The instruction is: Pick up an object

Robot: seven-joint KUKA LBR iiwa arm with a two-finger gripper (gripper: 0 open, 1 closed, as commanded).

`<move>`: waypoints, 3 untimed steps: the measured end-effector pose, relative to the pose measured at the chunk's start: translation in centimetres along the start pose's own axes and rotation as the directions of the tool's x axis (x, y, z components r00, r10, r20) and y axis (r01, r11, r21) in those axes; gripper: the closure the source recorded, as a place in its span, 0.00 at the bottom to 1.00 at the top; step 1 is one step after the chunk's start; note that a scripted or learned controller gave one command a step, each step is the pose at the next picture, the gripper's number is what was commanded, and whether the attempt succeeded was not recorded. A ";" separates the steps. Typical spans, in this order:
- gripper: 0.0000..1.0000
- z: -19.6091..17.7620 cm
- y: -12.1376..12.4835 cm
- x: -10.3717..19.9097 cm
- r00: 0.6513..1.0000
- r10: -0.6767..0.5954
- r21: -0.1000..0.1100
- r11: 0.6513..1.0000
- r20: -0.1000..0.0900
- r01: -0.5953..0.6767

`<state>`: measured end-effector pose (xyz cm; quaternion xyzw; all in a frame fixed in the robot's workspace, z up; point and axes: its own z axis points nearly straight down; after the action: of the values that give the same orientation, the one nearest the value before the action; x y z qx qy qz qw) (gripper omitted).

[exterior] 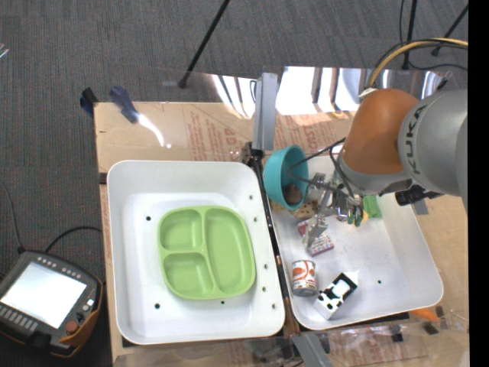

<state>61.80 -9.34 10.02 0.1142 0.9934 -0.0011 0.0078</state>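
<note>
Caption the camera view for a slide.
KUKA arm's claw over the right bin, near a teal bowl; green divided plate in left bin.

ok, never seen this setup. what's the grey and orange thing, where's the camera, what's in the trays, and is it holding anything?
The grey and orange thing is a robot arm, reaching in from the right. The one camera is fixed above the bench and looks down at a slant on two shallow white bins side by side.

The left bin holds a green divided plate. The right bin holds a teal bowl tipped on its side against the divider, a small red and white can, a black and white box, a small packet and something green beside the arm.

The tool at the arm's end sits low over the right bin near the bowl. It is too cluttered there to tell whether it holds anything.
</note>
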 end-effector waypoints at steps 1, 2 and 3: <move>0.00 0.4 -0.2 3.2 0.997 0.073 -0.004 0.997 0.004 -0.073; 0.00 0.5 0.0 -0.3 0.992 0.125 -0.002 0.992 -0.002 -0.125; 0.00 0.4 -1.0 9.3 0.981 0.193 -0.004 0.981 0.000 -0.193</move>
<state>52.56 -8.19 9.47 0.2099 0.9777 0.0015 0.0084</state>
